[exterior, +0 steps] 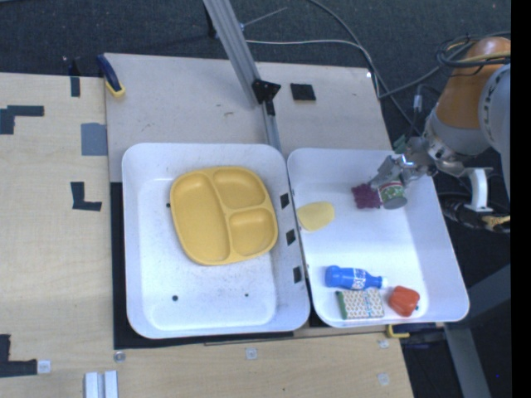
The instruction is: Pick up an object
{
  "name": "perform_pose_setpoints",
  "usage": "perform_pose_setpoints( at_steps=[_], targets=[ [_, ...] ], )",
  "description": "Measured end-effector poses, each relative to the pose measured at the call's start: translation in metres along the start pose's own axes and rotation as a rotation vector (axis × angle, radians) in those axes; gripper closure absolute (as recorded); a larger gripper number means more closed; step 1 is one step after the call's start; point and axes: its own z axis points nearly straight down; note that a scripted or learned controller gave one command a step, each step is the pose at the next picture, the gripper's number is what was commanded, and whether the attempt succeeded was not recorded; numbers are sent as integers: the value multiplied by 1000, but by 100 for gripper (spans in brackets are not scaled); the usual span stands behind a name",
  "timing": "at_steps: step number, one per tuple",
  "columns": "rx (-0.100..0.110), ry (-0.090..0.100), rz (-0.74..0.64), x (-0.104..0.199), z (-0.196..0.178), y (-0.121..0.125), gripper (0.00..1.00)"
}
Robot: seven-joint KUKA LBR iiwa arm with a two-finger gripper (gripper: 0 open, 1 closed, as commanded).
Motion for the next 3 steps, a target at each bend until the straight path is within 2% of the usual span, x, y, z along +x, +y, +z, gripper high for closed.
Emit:
perform_pose_setpoints(
  at_steps=[1,2,3],
  targets=[
    [-1,-1,0,-3,-49,10,100],
    [1,0,0,-3,-77,11,100],
    [5,1,-3,45,-71,7,100]
  ],
)
